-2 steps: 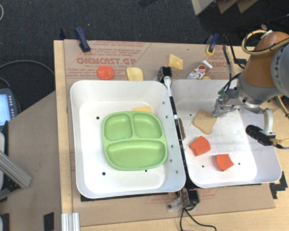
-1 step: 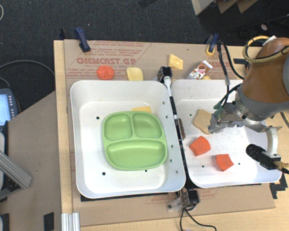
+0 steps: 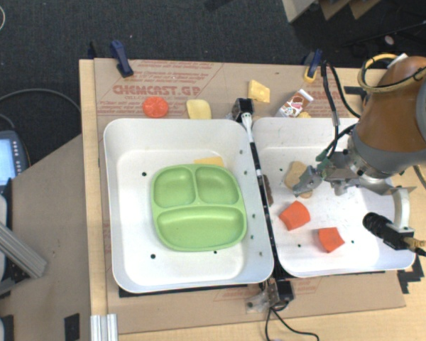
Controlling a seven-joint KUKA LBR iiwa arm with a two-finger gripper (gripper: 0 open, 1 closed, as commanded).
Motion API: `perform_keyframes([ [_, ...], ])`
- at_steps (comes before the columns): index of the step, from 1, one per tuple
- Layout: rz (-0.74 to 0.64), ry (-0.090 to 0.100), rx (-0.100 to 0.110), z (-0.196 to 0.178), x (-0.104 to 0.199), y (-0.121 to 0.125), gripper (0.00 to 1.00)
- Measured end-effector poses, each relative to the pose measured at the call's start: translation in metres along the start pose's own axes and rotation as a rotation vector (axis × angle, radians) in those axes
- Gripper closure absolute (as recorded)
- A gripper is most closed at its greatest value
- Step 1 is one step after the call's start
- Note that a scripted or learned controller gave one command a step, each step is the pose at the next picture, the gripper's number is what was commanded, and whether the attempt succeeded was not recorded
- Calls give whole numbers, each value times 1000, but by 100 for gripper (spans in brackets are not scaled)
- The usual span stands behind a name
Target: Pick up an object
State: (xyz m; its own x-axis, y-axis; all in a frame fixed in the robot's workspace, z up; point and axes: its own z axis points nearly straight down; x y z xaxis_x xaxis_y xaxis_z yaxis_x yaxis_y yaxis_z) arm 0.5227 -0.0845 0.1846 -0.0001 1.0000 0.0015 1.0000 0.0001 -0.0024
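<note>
Currently, the arm [image 3: 394,130] reaches in from the right over the right bin [image 3: 383,261], and its hand [image 3: 307,182] sits low in the upper left part of that bin. The hand is just beside a tan object [image 3: 296,170], possibly touching it; whether the fingers are open, closed or gripping anything cannot be determined.

Two orange blocks lie on the floor of the same bin. The larger orange block [image 3: 295,215] is just below the hand; the smaller orange block [image 3: 330,239] lies to its lower right, apart from it.

The left bin [image 3: 124,212] holds a green divided plate [image 3: 197,207] near its centre, with a pale yellow piece [image 3: 209,161] at the plate's upper edge.

On the surface [image 3: 163,84] behind the bins lie a red-orange round item [image 3: 155,106], a yellow item [image 3: 198,109], a yellow wedge [image 3: 259,91] and a small red-and-white packet [image 3: 295,105].
</note>
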Motion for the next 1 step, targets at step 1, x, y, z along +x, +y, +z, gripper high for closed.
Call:
perform_keyframes([
  [1,4,-1,3,60,-54,21,0],
])
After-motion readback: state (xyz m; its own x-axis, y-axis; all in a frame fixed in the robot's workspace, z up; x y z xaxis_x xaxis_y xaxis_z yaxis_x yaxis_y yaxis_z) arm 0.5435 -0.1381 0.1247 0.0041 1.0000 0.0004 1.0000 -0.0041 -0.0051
